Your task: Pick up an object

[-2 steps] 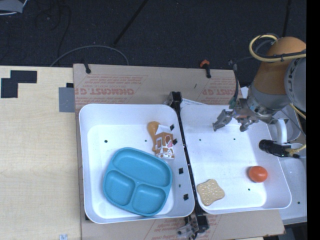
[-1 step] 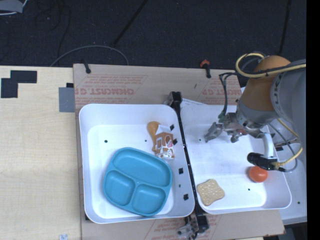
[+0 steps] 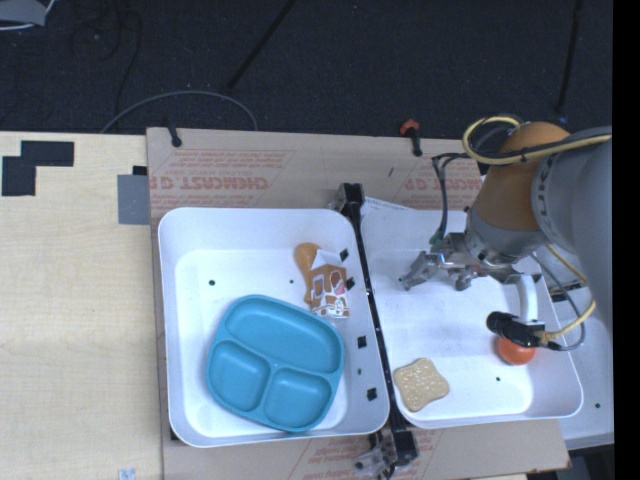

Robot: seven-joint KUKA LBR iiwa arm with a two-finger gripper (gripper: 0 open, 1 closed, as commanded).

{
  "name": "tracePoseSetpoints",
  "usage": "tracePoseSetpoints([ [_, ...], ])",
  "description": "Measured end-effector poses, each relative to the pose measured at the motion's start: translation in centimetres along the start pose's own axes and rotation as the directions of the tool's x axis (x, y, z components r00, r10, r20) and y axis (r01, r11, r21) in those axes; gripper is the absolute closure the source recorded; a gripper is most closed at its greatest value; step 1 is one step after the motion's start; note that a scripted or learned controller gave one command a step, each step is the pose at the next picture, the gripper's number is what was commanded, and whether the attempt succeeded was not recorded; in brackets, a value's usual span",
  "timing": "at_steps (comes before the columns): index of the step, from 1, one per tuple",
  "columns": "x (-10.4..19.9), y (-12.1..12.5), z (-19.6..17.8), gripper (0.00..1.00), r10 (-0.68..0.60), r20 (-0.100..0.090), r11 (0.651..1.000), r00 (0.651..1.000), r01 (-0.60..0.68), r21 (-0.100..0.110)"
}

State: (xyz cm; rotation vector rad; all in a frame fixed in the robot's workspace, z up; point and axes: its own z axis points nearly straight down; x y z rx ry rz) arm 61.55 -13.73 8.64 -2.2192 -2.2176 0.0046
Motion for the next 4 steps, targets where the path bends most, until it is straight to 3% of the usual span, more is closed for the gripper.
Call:
tracePoseSetpoints([
  [1,-0.1,0.0,-1.1,1.00,0.002,0.000,1.000,1.000,-0.002,0.000],
  [3,0.7,1.0,-11.2,1.00,-0.003,0.002,1.000,1.000,0.003,-0.009],
  [4,0.6,1.0,-14.1,1.00,-0.002,0.001,1.000,1.000,0.002,-0.006],
])
